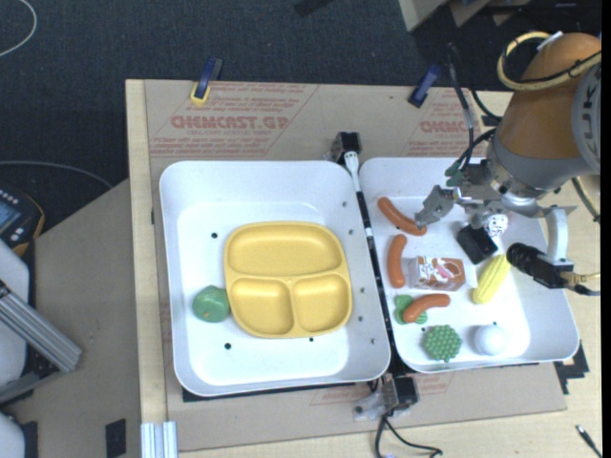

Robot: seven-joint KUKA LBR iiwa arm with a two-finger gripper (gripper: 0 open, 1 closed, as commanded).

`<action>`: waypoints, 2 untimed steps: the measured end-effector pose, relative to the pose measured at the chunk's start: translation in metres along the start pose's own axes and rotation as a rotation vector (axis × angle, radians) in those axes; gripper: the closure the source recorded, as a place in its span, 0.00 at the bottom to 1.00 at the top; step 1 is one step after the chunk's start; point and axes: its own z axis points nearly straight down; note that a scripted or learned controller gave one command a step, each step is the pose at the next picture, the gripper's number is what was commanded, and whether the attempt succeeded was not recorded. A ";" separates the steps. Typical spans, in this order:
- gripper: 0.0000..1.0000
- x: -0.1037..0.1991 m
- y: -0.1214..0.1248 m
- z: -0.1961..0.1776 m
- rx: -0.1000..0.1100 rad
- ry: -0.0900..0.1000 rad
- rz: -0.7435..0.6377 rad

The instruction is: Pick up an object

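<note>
Grey and black, the gripper hangs over the upper part of the right bin; we see its two fingers spread apart, one reaching left toward a sausage, the other angled down to the right, with nothing between them. Above it we see the arm, its orange band at the top right.

Just left of the left finger lies an orange sausage, slanted. Below that, a second sausage stands nearly upright in the picture, and beside it rests a small packet printed red and white. A yellow corn cob lies to the right of the packet, tilted. Lower down we find a third sausage with a green end, then a green bumpy ball and a white ball near the bin's front wall.

Across the divide, the left bin holds a yellow sectioned tray, and a green apple-like fruit sits touching its left side.
</note>
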 end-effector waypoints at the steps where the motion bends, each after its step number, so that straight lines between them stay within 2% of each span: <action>1: 0.00 -0.001 -0.007 0.062 0.007 0.001 0.001; 2: 0.00 -0.001 -0.007 0.105 0.001 0.000 0.001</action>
